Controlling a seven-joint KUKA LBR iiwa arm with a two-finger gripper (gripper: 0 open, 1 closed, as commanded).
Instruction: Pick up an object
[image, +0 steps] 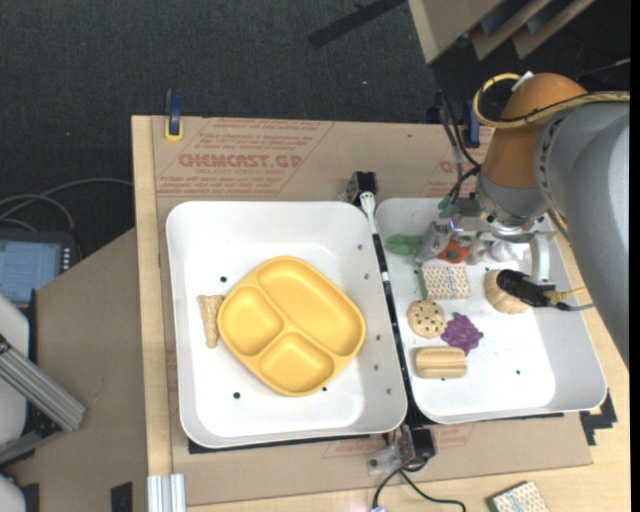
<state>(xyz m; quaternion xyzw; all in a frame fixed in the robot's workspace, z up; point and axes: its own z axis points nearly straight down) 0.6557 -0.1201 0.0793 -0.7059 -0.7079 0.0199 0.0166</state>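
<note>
My gripper (447, 240) hangs low over the back of the right bin (530, 385), reaching in from the right. Just left of it lies a green piece (403, 243). A checkered square cracker (446, 280) lies directly below it, close to the gripper. Farther forward are a round chocolate-chip cookie (426, 318), a purple grape bunch (462, 331) and a tan bread roll (440, 362). A tan round pastry (503, 296) sits to the right of the cracker. A small red-orange bit (457, 250) shows at the gripper; whether it is held is unclear.
The left bin (200, 400) holds a yellow three-compartment plate (290, 322) and a pale waffle strip (209, 320) beside its left edge. A black ridge (385, 290) divides the two bins. The arm's grey body covers the right bin's back right corner.
</note>
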